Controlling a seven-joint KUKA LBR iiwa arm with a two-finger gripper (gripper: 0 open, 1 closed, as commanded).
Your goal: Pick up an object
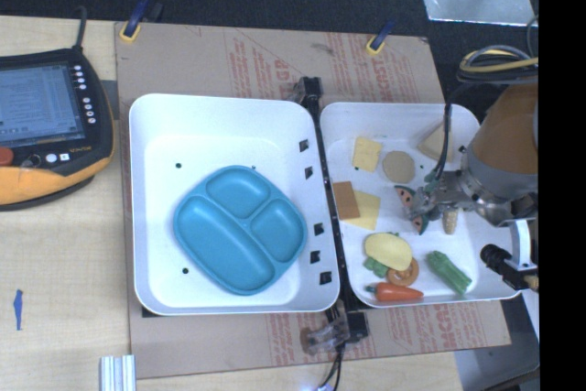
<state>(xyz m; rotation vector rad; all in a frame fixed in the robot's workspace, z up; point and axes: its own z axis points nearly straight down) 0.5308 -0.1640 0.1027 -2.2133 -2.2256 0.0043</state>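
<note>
The right bin holds several toy foods: a pale yellow cheese square, a tan round cookie, a brown and yellow slab, a yellow lemon-like piece, a tomato slice, a red pepper and a green pickle. My gripper hangs low over the bin's right middle, next to a small dark red and green piece. A small tan piece lies just right of it. The arm hides how the fingers stand.
The left bin contains a blue divided plate. A teach pendant rests on the bench at the far left. A tan wedge lies at the right bin's back right. Cables hang by the arm.
</note>
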